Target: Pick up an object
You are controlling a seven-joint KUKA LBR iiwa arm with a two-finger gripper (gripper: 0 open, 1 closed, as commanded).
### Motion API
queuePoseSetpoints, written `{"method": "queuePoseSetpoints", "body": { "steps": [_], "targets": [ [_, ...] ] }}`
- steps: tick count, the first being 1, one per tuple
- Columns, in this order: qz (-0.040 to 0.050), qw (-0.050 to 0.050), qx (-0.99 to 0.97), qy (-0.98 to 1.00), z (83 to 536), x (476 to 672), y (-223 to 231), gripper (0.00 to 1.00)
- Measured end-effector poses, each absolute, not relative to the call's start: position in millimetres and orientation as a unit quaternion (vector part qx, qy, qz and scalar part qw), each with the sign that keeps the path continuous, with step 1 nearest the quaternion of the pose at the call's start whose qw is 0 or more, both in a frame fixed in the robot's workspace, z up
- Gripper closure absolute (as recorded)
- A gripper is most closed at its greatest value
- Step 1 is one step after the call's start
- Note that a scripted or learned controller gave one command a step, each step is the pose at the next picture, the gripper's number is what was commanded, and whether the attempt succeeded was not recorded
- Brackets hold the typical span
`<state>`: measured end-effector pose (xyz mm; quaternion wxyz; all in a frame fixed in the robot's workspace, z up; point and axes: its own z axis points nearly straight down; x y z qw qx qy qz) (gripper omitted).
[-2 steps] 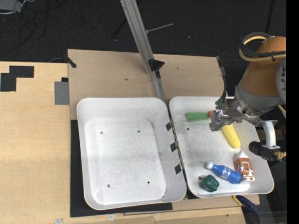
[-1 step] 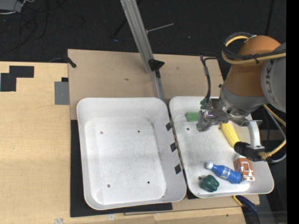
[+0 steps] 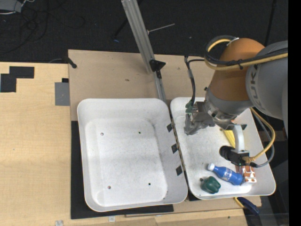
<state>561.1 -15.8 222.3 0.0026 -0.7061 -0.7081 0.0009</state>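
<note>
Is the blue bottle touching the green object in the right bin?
Apart. The camera view shows a strip of white bin floor between the blue bottle and the green object.

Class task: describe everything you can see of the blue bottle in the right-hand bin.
The blue bottle is small, looks like plastic, and has a white cap at the end nearer the bin's middle. It lies on its side, slanted, near the front of the right bin. Its base end meets a small orange-and-white item; whether they touch is unclear. A dark green object lies just in front of it, apart. The gripper is farther back.
</note>
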Motion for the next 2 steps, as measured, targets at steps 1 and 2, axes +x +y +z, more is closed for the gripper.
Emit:
{"method": "queuePoseSetpoints", "body": {
  "steps": [1, 2],
  "targets": [
    [0.0001, 0.001, -0.705, -0.709, 234, 557.6, 39, 1.00],
    [0.0005, 0.002, -0.705, -0.709, 242, 552.7, 90, 1.00]
  ]
}}
